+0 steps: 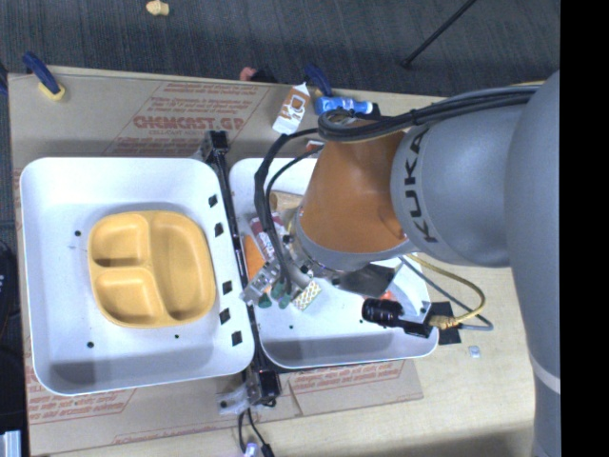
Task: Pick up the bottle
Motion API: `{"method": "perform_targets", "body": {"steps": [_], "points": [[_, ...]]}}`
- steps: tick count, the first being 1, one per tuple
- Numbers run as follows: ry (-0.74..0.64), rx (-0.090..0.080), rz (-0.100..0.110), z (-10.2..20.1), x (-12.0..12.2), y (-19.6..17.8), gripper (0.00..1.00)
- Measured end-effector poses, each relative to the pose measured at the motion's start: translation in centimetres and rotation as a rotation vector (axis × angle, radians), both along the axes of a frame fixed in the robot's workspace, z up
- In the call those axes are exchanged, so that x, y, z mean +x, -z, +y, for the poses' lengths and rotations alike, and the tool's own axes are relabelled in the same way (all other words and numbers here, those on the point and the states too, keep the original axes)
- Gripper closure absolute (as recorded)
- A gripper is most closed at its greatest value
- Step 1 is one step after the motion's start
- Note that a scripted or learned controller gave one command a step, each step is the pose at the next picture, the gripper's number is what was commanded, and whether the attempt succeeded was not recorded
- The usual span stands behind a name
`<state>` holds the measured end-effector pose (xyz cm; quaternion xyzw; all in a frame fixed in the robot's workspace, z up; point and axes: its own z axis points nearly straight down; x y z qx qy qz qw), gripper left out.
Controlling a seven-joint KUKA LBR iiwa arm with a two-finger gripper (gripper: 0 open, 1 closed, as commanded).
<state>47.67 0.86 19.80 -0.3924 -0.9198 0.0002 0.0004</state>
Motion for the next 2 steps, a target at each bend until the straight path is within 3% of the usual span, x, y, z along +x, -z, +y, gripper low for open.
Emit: {"method": "perform_targets", "body": {"steps": [1,2], "points": [[-0.544,-0.001,-0.002,-3.1,0.1,-5.0,1.00],[-0.670,0.001,0.002,-0.1,-0.1,0.7,1.00]]}}
